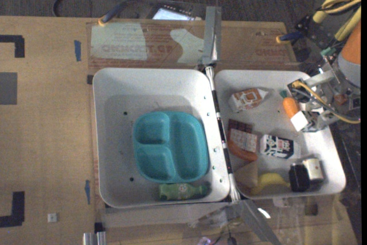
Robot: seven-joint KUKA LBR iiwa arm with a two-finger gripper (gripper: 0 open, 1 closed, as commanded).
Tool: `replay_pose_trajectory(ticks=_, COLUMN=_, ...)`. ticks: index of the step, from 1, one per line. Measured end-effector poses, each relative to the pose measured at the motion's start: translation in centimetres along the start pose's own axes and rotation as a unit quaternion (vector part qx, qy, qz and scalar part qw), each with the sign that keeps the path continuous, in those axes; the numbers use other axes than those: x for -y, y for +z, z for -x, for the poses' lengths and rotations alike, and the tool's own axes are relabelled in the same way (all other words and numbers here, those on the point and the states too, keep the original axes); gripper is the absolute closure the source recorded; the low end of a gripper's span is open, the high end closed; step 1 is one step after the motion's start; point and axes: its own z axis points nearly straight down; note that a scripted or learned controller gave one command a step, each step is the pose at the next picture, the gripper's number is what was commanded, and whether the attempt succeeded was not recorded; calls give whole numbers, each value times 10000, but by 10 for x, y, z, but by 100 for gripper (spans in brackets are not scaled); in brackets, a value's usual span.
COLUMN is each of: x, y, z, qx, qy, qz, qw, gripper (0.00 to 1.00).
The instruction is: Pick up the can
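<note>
A black and silver can [307, 174] lies on its side in the right bin [338, 181], in the near right corner. My gripper [303, 119] hovers at the bin's right edge, well above the can in the picture and apart from it. Just left of the gripper lies an orange carrot-like piece [290, 106], close enough that I cannot say whether they touch. Cables and the wrist hide part of the gripper.
The right bin also holds a small white and brown carton [249, 98], a brown packet [242, 139], a black and white carton [278, 146] and a banana [270, 181]. In the left bin [109, 89] lie a teal divided plate [170, 145] and a green packet [183, 190].
</note>
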Motion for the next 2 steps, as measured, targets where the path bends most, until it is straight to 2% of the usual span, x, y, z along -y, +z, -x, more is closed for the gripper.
replay_pose_trajectory(ticks=1, x=0, y=-7, z=0, qx=22, qy=-4, qz=-10, qw=10000, gripper=100)
replay_pose_trajectory(ticks=2, x=-42, y=39, z=-62, qx=-34, qy=-262, qz=22, qw=9996, gripper=100)
